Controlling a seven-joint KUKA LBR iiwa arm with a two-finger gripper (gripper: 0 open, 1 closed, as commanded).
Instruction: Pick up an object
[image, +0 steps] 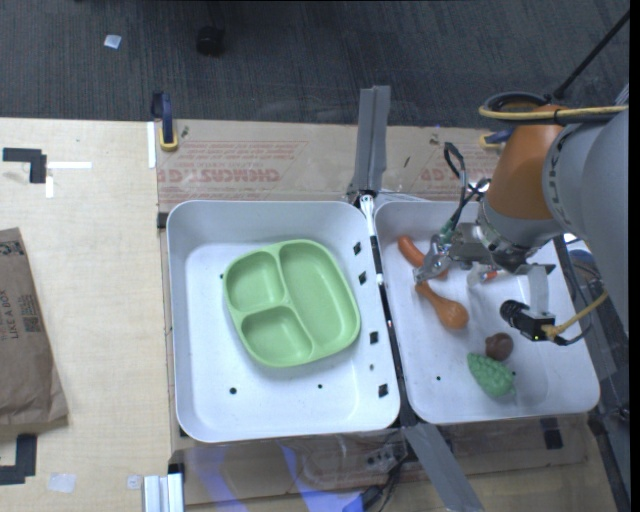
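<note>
My gripper (436, 264) hangs low over the right bin (545, 395), near its left side. Just under and left of it lies an orange-brown drumstick-shaped toy (446, 306), whose thin end reaches up toward the gripper. A small orange carrot-like piece (409, 249) lies just to the gripper's upper left. Nearer the bin's front sit a brown round object (498, 346) and a green bumpy object (491, 376). Nothing shows as lifted off the bin floor.
The left bin (200, 390) holds a light green divided plate (292, 301). A grey divider (373, 150) runs between the bins at the back. The arm's orange band (522, 175) and cables overhang the right bin's back right. A brown paper bag (25, 330) lies at far left.
</note>
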